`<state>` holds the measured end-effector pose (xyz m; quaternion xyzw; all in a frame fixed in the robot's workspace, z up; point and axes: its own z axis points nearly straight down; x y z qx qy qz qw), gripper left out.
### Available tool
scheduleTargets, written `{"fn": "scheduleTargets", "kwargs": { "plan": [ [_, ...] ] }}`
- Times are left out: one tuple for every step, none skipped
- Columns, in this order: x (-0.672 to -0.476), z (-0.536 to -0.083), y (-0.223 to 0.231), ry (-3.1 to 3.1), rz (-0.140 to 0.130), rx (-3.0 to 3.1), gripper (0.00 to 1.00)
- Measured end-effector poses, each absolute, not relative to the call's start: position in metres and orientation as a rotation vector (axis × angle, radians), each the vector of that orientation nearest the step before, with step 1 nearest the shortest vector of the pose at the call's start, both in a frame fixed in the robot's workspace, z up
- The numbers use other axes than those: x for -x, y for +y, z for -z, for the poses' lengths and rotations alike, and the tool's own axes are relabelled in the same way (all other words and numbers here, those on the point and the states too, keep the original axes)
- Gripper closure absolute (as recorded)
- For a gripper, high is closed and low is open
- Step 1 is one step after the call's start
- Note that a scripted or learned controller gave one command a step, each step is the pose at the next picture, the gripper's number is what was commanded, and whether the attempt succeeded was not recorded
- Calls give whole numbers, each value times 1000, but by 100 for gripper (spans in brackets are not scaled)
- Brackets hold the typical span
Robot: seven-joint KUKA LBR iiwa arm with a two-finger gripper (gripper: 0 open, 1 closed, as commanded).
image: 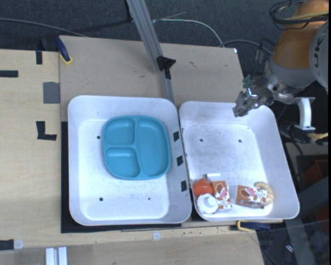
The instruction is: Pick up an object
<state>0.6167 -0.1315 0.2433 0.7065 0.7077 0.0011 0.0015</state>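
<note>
End effector (pixel 241 108) over right bin's (pixel 281 148) far rim; grip state impossible to tell. Could close on nothing: objects (pixel 231 195) crowded in near corner.

We are seeing a blue divided plate (pixel 136 147) lying in the left bin (pixel 83 164); a grey metal post (pixel 145 29) is slanting behind, possibly a camera mount.

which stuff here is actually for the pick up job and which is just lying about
For the job:
- gripper, over the right bin's far edge
- orange ball
- white bottle
- red packets
- right bin

Lying about:
- blue divided plate
- left bin
</note>
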Motion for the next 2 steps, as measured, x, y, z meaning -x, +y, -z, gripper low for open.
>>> {"fn": "scheduleTargets", "kwargs": {
  "plan": [
    [-617, -277, -131, 2223, -2, -2218, 100],
    [-618, -275, -72, 2230, -2, -2214, 100]
  ]
}}
